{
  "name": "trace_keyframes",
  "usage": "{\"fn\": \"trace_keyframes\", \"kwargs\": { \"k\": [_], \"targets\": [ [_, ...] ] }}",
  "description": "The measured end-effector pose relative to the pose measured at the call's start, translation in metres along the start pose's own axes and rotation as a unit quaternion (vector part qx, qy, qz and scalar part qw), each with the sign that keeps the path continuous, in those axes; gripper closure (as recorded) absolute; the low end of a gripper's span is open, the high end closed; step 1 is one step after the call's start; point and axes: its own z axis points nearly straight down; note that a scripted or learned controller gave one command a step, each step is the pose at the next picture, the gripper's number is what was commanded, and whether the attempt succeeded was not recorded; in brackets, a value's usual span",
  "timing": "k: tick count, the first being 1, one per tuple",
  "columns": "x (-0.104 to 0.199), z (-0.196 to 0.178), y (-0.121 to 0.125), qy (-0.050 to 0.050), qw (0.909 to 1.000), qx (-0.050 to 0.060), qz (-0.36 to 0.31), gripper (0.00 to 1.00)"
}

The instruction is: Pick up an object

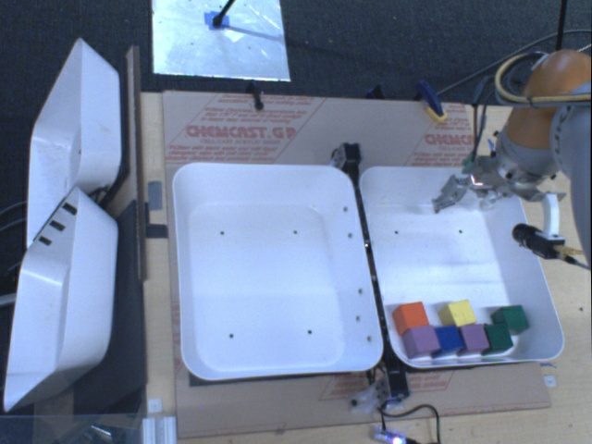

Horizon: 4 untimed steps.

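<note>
Several small blocks are clustered at the near edge of the right bin (435, 257). An orange block (410, 315), a yellow block (456, 313) and a dark green block (510, 318) form the back row. In front of them lie a purple block (421, 340), a blue block (449, 339), another purple block (474, 338) and a second green block (498, 339). My gripper (451, 195) hangs over the far right part of that bin, well away from the blocks, pointing left. I see nothing in it.
The left bin (268, 266) lies beside the right one, with a black clip (350, 155) at the far end of the seam between them. Spare white bins (69, 248) are stacked at the far left. A cable and black connector (536, 239) hang by the right bin's edge.
</note>
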Motion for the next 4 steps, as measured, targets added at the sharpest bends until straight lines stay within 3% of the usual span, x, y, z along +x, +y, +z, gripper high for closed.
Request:
{"fn": "trace_keyframes", "kwargs": {
  "k": [1,2,4],
  "targets": [
    [0.000,-0.013,0.001,-0.001,1.0000,-0.002,-0.001,1.00],
    [-0.005,-0.058,0.002,-0.001,1.0000,-0.003,0.000,1.00],
    [0.013,-0.158,-0.001,-0.001,1.0000,-0.004,-0.001,1.00]
  ]
}}
